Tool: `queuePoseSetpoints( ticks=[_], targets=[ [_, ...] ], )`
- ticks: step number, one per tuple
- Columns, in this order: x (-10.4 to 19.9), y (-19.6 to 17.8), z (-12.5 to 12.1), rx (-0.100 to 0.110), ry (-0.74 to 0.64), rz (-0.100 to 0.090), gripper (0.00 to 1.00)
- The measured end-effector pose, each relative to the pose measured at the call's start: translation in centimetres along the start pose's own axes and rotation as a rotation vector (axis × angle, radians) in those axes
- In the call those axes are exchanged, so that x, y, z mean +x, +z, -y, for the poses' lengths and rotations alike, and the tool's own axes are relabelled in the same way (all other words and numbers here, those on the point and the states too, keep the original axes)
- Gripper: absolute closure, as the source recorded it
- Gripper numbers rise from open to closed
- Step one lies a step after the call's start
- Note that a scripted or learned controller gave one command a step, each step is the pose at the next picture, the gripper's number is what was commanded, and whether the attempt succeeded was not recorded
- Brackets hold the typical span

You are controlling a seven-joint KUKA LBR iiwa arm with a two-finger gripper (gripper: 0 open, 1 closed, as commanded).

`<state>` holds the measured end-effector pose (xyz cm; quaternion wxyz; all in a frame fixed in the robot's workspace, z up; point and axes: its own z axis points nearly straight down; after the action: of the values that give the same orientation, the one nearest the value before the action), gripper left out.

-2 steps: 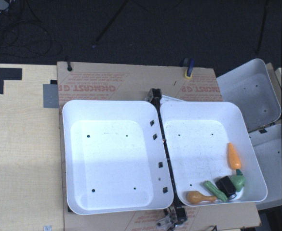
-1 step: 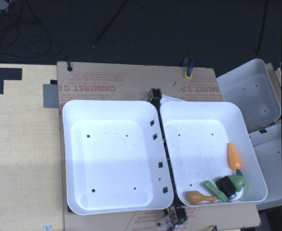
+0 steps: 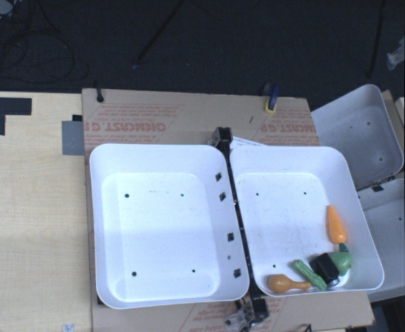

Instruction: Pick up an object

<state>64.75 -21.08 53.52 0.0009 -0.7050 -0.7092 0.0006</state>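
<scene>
Camera view, looking down at a slant. Two shallow white bins sat side by side on a sheet of cardboard [image 3: 188, 120] on the counter [image 3: 29, 220]. The left bin [image 3: 98, 185], centre-left of the frame, had a bare floor marked by a few small dark dots. The right bin [image 3: 340, 161], centre-right, held all the loose things, gathered in its lower right corner.

There, an orange carrot-shaped piece [image 3: 336, 225] lay against the right wall, pointing up the frame. Just below it sat a black block [image 3: 325, 268], touching a green piece [image 3: 341, 260] on its right. A green stick [image 3: 307, 273] ran slantwise to the left of the block, and an orange pear-shaped piece [image 3: 285, 283] lay at the bottom wall, touching the stick's lower end. The cluster was tight; some pieces overlapped.

I could not tell the state of the tool from this frame, whether apart or together.

Judgement on progress: nothing appeared lifted, every piece rested on the bin floor. The whole pick seemed left to do: approach, close, raise. The carrot piece, a little apart from the rest, looked the easiest target.
</scene>
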Motion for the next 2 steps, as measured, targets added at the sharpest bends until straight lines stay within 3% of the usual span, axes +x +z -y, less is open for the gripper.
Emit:
queuePoseSetpoints(
  ticks=[1,2],
  targets=[
    [0.17,-1.14,0.18,0.003,-0.004,0.001,1.0],
    [0.42,-2.09,0.07,0.005,-0.013,0.001,1.0]
  ],
)
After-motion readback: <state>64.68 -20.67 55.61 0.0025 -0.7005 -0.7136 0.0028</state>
